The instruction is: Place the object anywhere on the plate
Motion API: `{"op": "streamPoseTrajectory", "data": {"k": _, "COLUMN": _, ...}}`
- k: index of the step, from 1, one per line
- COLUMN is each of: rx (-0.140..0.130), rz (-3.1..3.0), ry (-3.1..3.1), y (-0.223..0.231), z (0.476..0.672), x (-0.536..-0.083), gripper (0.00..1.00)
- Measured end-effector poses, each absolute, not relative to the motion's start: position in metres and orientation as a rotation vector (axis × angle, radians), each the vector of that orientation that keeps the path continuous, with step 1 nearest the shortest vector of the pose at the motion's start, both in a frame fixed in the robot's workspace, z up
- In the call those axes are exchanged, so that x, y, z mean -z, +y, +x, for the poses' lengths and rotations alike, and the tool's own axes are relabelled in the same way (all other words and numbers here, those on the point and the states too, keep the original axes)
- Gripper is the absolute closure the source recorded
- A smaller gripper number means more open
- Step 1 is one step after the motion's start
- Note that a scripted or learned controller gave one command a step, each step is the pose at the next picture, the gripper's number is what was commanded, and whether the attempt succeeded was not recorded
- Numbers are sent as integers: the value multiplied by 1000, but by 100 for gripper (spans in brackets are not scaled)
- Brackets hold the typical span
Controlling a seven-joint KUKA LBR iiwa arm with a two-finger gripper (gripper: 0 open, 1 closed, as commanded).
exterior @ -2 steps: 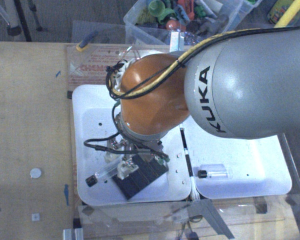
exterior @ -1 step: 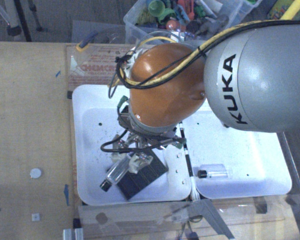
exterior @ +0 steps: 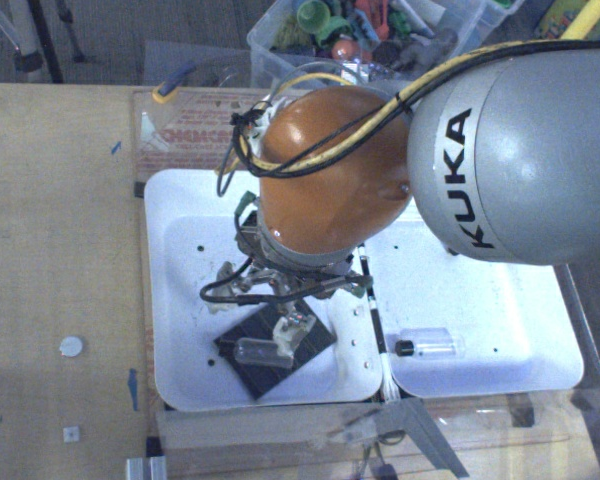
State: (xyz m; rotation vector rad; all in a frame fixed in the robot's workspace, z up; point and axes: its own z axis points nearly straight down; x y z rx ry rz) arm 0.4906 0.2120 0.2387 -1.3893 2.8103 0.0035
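Below the glossy orange wrist band, the gripper point(exterior: 292, 320) hangs over a flat, dark square plate point(exterior: 276, 349) in the left bin point(exterior: 180, 268); whether its fingers are spread or closed is impossible to tell. A clear, tube-like object point(exterior: 256, 350) lies on the plate at the gripper's 7 o'clock. At 3 o'clock, in the right bin point(exterior: 500, 328), lies a small clear vial point(exterior: 425, 344) with a dark cap. The grey arm point(exterior: 520, 158) hides both bins' far halves. A translucent tub point(exterior: 380, 18) of colourful toys sits at 12 o'clock.
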Motion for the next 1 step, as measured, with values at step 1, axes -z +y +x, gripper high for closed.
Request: {"op": "streamPoseTrajectory", "data": {"k": 1, "rx": -7, "rz": -1382, "ry": 2806, "y": 213, "z": 492, "x": -250, "gripper": 100}}
